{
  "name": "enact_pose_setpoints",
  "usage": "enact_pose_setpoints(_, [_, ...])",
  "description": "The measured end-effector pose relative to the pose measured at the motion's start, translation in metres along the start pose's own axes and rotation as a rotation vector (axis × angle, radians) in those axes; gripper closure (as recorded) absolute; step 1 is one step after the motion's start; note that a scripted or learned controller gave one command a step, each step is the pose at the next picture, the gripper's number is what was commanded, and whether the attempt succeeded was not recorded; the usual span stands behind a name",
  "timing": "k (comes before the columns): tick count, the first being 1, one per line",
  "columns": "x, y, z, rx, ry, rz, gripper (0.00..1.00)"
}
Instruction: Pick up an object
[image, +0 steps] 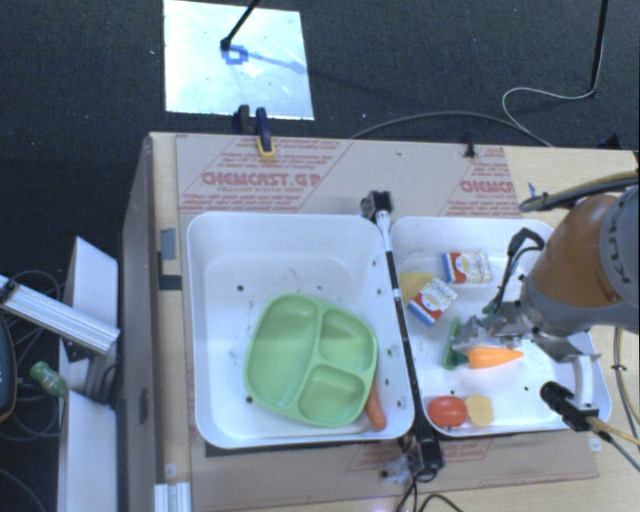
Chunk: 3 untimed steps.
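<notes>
end effector (478, 338) fingertips obscured, carrot (493, 356) adjacent

- On the brown sheet (300, 170) covering my desk, I read "CHEMCAST GP" in red, left of centre behind the bins.
- The same red print repeats at the right (490, 185), slanted and partly cut off.
- The small cartons' (466, 266) print is too small for me to read.

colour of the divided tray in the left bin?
Light green. The divided tray shows plainly in the camera view, lying in the left bin.
</notes>
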<state>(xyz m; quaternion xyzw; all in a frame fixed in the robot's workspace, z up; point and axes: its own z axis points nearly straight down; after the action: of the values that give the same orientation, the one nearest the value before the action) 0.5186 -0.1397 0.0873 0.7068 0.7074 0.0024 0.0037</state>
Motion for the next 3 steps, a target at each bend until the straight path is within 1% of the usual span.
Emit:
enact_pose_setpoints(1, [0.001, 0.002, -0.011, -0.004, 0.001, -0.002, 1.0])
enact_pose_setpoints(2, [0.001, 0.002, -0.011, -0.004, 0.001, -0.002, 0.0])
enact_pose_setpoints(3, [0.016, -0.012, 0.003, 0.009, 0.002, -0.002, 0.0])
